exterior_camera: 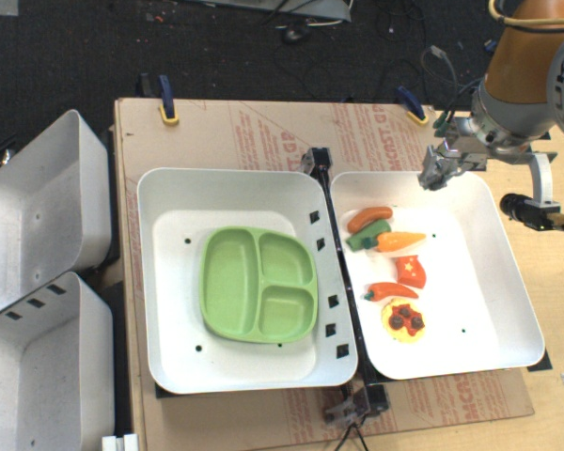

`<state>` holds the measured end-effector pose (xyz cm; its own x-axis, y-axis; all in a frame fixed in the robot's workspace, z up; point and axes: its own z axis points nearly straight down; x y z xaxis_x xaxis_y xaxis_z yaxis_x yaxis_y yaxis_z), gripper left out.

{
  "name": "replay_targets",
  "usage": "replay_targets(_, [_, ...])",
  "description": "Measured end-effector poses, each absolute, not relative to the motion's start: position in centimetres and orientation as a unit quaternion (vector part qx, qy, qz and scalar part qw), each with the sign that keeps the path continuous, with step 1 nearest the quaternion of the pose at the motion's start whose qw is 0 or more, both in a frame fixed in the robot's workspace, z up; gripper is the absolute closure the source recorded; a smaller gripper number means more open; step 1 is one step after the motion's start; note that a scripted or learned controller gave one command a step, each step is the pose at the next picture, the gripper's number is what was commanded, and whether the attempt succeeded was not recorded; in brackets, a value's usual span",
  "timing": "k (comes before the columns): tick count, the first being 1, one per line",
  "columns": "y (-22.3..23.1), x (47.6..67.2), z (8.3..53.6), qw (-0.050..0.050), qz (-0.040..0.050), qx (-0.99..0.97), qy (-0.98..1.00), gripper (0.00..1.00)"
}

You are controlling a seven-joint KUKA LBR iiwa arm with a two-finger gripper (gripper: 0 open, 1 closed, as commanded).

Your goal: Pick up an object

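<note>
Right bin (508, 280), pincer (434, 178) above rim

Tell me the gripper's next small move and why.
Probably shift the gripper toward the bin's centre and down, over the toy carrot. It hangs at the right bin's far rim, nothing seen held, while the food toys lie clustered in the bin's left half; the carrot lies among the nearest.
</note>
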<state>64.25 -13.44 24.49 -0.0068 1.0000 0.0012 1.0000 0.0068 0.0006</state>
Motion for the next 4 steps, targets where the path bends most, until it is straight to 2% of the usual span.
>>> replay_targets(3, [1.6,60.2,23.2,0.001,0.0001,-0.705,-0.71,1.0])
replay_targets(4, [7.2,60.6,24.0,0.0,-0.001,-0.704,-0.71,1.0])
